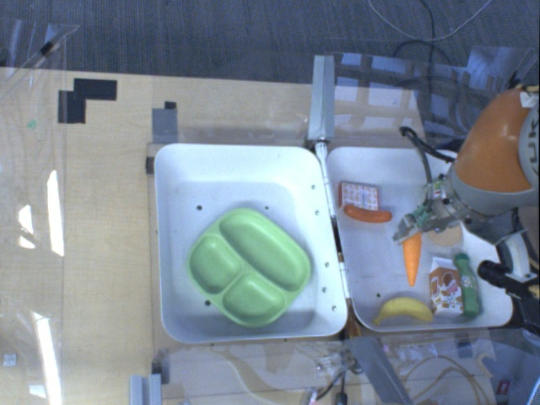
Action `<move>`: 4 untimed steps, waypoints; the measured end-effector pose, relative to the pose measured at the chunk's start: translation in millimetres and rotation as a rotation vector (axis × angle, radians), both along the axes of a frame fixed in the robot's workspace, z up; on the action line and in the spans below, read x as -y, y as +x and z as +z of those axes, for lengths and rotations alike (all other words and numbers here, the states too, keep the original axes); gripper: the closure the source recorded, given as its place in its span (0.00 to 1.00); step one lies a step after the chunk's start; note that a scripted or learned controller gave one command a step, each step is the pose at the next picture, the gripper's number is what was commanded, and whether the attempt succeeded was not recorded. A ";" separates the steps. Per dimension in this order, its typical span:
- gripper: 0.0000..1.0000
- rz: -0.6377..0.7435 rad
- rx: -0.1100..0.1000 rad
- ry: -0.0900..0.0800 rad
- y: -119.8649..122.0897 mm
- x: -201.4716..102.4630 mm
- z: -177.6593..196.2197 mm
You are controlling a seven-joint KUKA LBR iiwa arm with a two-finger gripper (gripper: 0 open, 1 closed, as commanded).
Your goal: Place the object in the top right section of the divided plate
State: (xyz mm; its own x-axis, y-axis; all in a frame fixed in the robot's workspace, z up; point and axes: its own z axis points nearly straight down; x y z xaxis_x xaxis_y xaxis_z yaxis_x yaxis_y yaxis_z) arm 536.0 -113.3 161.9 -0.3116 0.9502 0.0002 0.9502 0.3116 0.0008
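The gripper [419,224] sat on the carrot's [411,258] top in the right bin [380,169]; I cannot tell its grip.

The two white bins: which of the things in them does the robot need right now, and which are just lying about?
Part of the job:
- green divided plate, in the left bin
- hand
- carrot, right under the hand

Lying about, in the right bin:
- banana
- sausage
- small printed box
- snack packet
- green bottle

Left bin [169,226]: holds the green plastic divided plate [249,266].
Right bin [371,306]: right of plate, holds orange carrot [411,260], yellow banana [403,310].
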 end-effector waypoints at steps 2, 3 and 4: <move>1.00 0.370 0.000 0.000 -23.5 -148.6 43.4; 1.00 0.450 -0.003 0.000 -30.1 -197.4 30.0; 0.00 0.450 -0.002 0.000 -29.8 -197.1 30.5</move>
